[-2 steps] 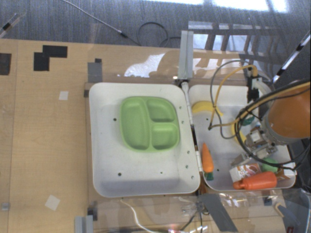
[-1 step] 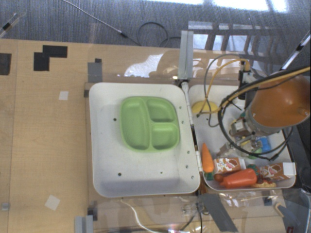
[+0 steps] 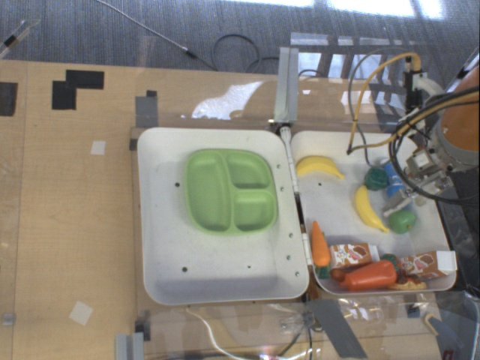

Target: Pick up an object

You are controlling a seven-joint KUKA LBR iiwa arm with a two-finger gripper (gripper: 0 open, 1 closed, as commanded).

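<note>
My gripper point(image 3: 398, 201) hangs low over the right side of the right bin point(image 3: 341, 201), with the arm coming in from the right. It sits among a blue object point(image 3: 391, 178), a dark green round object point(image 3: 375, 178) and a light green object point(image 3: 403, 220) just below it. Parts of these are hidden by the gripper. A yellow banana point(image 3: 368, 209) lies just to its left, and a second banana point(image 3: 319, 166) lies near the bin's top left corner.
Along the right bin's front edge lie an orange carrot point(image 3: 320, 246), a red pepper point(image 3: 370, 275) and two printed packets point(image 3: 351, 256). The left bin point(image 3: 161, 261) bears a green divided plate point(image 3: 229, 190). Cables point(image 3: 367, 103) loop behind the right bin.
</note>
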